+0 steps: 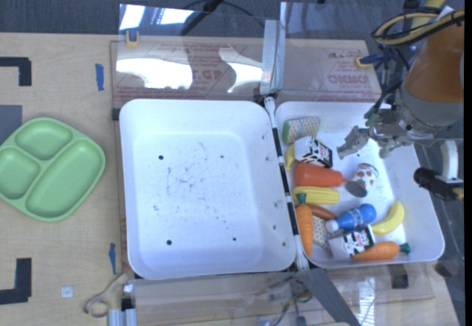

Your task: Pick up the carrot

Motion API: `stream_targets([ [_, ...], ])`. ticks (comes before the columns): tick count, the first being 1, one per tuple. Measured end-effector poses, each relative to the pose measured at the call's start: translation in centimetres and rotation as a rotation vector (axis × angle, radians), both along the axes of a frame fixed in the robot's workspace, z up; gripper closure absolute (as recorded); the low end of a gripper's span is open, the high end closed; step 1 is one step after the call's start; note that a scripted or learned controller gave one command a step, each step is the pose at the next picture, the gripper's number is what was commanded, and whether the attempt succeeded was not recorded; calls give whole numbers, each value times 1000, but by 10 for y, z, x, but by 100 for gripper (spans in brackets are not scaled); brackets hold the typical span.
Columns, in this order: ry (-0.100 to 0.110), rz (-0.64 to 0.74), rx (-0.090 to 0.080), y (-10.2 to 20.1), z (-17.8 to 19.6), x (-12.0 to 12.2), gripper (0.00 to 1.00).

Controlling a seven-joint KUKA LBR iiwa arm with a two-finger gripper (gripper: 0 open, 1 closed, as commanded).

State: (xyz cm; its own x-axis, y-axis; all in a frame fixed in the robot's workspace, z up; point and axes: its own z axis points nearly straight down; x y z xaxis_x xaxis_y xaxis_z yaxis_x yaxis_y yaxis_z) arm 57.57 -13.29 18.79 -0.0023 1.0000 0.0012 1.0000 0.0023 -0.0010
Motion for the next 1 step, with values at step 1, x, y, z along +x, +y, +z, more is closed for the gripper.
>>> stream_targets([
  [1,-19,275,-3,9,-71,-8,0],
])
